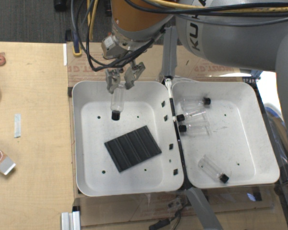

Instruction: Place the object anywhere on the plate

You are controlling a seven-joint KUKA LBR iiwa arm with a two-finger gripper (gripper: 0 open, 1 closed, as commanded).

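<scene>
Hanging over the back of the left bin [81,128], the tool [122,80] has a clear vial [116,105] pinched between its two fingers, and the tube dangles upright below them, its black cap pointing down and sitting just above the white floor, or maybe touching it, hard to call from this slant. So the carry looks to be the step in hand, with the drop-off not yet made. The target, I take it, is the dark ribbed plate [133,148] lying flat and turned at an angle in the middle of that same bin, close in front of the vial but apart from it. What the next move calls for, by my reckoning, is a short shift toward the front of the bin until the cap is over the ribbed surface, then a gentle release. The vial itself is a slim, see-through cylinder, almost lost against the white plastic but for that cap; light and round, it will probably roll once let go, though the ridges may catch it. More capped vials [194,114] lie scattered in the right bin [264,143].
</scene>
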